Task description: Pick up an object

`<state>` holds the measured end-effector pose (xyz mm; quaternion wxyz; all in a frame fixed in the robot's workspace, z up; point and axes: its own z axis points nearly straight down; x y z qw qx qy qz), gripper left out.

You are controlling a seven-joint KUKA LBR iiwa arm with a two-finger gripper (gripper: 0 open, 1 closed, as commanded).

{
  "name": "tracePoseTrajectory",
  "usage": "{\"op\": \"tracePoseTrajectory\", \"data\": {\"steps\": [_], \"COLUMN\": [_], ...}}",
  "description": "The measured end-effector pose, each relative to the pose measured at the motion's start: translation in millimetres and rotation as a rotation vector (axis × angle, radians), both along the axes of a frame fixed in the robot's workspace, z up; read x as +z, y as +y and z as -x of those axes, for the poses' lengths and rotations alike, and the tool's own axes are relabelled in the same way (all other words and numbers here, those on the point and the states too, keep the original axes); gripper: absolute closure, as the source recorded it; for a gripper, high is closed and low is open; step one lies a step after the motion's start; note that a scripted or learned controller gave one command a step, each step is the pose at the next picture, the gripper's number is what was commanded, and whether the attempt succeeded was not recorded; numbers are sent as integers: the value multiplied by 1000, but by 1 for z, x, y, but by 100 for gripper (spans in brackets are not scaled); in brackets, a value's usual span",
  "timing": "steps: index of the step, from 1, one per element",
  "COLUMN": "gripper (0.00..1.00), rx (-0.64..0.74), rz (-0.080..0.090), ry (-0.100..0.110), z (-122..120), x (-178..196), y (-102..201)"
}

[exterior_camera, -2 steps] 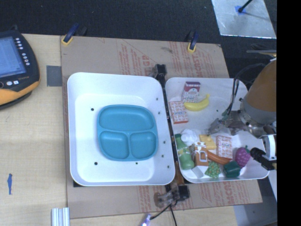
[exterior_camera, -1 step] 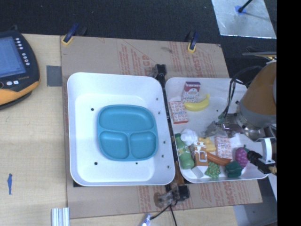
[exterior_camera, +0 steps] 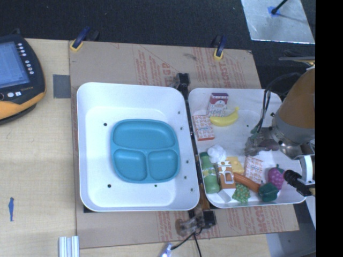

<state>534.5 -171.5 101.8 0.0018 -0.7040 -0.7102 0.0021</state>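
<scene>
Left bin (exterior_camera: 86, 143) holding blue tray (exterior_camera: 144, 149), sitting idle. Right bin (exterior_camera: 199, 98) carrying toy food pile. Arm (exterior_camera: 297, 111) reaching in from right, gripper (exterior_camera: 257, 143) hovering low over bin's right part, approx above patterned card (exterior_camera: 254, 168); jaw state: can't tell. Judging approach step underway; nxt needing descent onto 1 item, e.g. banana (exterior_camera: 225, 118) lying near bin's far end.

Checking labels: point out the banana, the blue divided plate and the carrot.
banana (exterior_camera: 225, 118), camera view, middle of its curve
blue divided plate (exterior_camera: 144, 149), camera view, centre ridge
carrot (exterior_camera: 247, 182), camera view, mid-length
</scene>
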Motion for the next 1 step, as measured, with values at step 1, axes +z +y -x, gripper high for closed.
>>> {"op": "tracePoseTrajectory", "data": {"steps": [1], "gripper": [0], "rx": [1], "rz": [1], "ry": [0], "z": [0], "x": [0], "y": [0]}}
